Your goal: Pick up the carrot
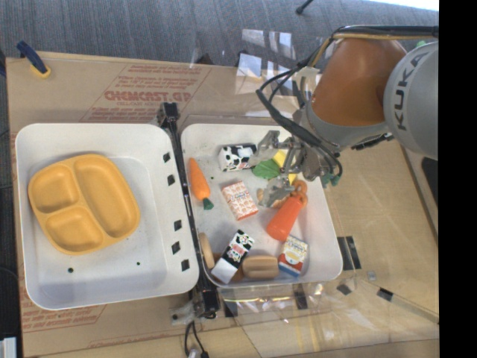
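Trouble looms: your metal gripper (277, 176) hovers over the big orange cone (286, 216), well apart from the small orange green-stemmed carrot (199, 183). Whether its fingers are released or clenched, you cannot tell; descending here risks grabbing the wrong toy.

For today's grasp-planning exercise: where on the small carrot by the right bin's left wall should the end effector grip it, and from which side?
Grip the carrot across its thick orange middle, coming from above. It lies flat and tapers, with the bin wall close on its left, so closing across its width seems safest.
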You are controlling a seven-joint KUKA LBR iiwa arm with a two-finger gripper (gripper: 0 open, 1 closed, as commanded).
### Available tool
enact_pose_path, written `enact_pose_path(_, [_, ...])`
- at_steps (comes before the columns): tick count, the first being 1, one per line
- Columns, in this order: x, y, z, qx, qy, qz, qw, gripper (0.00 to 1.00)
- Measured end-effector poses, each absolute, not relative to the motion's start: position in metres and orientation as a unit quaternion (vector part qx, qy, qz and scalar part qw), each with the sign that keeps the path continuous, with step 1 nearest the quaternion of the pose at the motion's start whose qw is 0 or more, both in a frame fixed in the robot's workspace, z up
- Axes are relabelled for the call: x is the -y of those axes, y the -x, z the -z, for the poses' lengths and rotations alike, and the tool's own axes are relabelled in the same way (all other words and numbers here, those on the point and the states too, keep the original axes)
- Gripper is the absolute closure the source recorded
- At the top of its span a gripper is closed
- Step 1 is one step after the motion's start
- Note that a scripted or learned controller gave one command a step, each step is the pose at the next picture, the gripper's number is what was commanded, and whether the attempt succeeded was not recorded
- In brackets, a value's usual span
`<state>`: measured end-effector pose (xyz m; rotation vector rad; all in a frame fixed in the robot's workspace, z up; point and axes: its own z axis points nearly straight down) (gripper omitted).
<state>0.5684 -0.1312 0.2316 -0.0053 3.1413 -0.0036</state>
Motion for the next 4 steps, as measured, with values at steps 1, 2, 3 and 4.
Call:
enact_pose_path(1, [0.095, -0.591, -0.091, -1.0, 0.023, 0.0002, 0.001, 0.0])
enact_pose_path(2, [0.138, -0.659, -0.094, -0.996, -0.088, 0.0005, 0.003, 0.0])
enact_pose_path(3, [0.1, -0.623, -0.092, -0.954, -0.301, -0.0003, -0.001, 0.0])
enact_pose_path(4, [0.102, -0.631, -0.093, -0.885, -0.466, -0.0002, 0.001, 0.0])
